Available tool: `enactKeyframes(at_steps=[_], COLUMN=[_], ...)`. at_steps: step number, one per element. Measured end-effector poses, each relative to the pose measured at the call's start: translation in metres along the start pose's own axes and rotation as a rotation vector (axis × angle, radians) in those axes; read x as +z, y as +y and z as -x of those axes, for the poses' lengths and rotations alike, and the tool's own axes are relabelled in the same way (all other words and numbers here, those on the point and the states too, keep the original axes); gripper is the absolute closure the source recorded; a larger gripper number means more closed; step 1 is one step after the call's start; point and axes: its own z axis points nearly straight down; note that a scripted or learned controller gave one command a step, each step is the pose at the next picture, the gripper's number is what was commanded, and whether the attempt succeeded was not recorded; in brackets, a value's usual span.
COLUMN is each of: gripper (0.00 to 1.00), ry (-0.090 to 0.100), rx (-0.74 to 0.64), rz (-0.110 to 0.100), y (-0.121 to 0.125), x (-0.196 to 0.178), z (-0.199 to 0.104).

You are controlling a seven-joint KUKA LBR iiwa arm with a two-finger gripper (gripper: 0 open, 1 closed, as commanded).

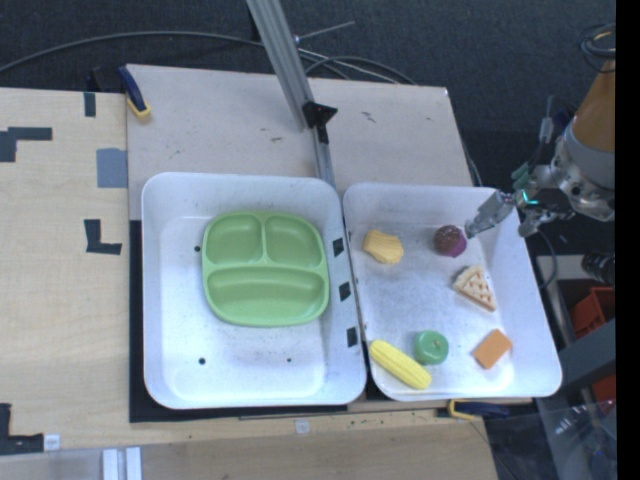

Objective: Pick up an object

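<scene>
The right bin (520, 268) holds several toy foods: a yellow lump (383, 247), a dark purple ball (450, 240), a tan wedge with red dots (475, 288), a green round piece (432, 346), an orange block (492, 349) and a yellow corn cob (400, 364). My gripper (506, 217) hangs over the bin's upper right rim, just right of the purple ball. It is open, with nothing between its fingers. The left finger (486, 214) points down toward the ball but stays apart from it.
A green divided plate (266, 269) lies in the left bin (160, 298). A slanted metal post (285, 53) rises behind the bins. Cables run along the dark floor at the back.
</scene>
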Motion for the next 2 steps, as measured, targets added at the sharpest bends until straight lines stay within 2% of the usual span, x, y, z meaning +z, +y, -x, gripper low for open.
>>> enactKeyframes(at_steps=[1,2], gripper=[0.00,0.00], ry=[0.001,0.000], rx=[0.001,0.001], rz=[-0.006,-0.005], y=[-0.004,0.000], x=[0.054,0.100], z=[-0.011,-0.006])
